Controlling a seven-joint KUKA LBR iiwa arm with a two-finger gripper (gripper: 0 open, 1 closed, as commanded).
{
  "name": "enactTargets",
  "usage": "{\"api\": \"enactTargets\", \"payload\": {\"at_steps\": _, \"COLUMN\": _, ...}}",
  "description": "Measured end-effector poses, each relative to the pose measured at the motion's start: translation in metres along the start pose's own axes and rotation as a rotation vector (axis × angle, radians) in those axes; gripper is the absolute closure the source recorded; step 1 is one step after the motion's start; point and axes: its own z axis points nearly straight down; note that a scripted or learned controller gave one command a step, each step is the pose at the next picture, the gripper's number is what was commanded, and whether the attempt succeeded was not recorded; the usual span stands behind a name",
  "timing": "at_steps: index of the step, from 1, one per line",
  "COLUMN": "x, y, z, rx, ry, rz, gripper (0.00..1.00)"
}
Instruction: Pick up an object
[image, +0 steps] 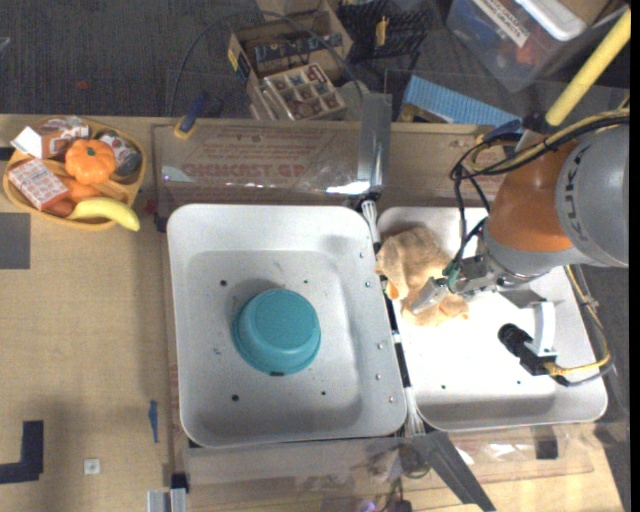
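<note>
The grey arm with its orange band reaches in over the right-hand shallow white bin (560, 405), and its jaws (432, 295) are down on the tan, crumpled soft-looking lump (412, 258) lying at that bin's upper left corner, hard by the divide between the bins. Whether the jaws are spread or pressed together, I cannot tell; the tip blurs into the lump. Nothing reads as lifted yet.

To do this grasp well, I'd say the tip should settle on the thick middle of the lump and not skim its near fringe, close firmly, then rise straight so the bin wall doesn't snag it.

Count time: two white bins. One tan lump in the right one. One teal round plastic bowl (278, 330), upside down by the look of it, sitting mid-floor in the left-hand white bin (200, 240). Off on the tabletop's far left, one shallow dish of toy food (40, 200), with one yellow banana (105, 211) at its edge.
</note>
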Motion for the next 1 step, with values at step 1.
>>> {"api": "enactTargets", "payload": {"at_steps": 1, "x": -0.0036, "y": 0.0003, "z": -0.0115, "rx": -0.005, "ry": -0.002, "rz": 0.007, "gripper": 1.00}}
